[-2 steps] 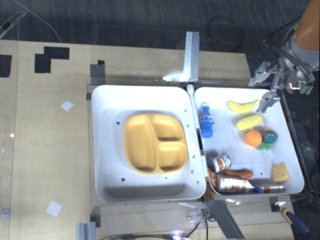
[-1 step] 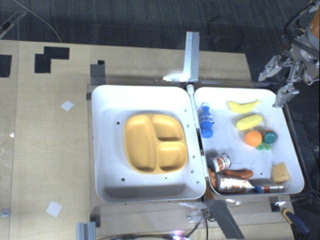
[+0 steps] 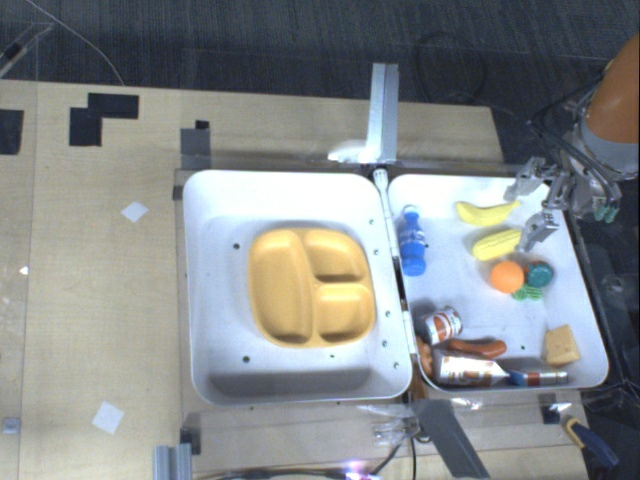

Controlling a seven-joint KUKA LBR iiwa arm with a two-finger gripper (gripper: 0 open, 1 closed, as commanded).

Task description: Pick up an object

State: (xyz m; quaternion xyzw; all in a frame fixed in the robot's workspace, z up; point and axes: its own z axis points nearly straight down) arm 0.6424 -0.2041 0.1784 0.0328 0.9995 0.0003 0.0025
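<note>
My gripper [image 3: 534, 200] hangs open and empty just above the corn cob [image 3: 496, 243], beside the banana [image 3: 485, 211], so closing could nudge either aside.

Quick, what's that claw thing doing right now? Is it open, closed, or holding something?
Gripper: open, holding nothing; its fingers are spread above the right bin, beside the banana and the corn cob.

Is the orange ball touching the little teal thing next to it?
Touching. In the camera view the orange ball and the teal toy sit pressed side by side in the right bin, with no white floor showing between them.
</note>
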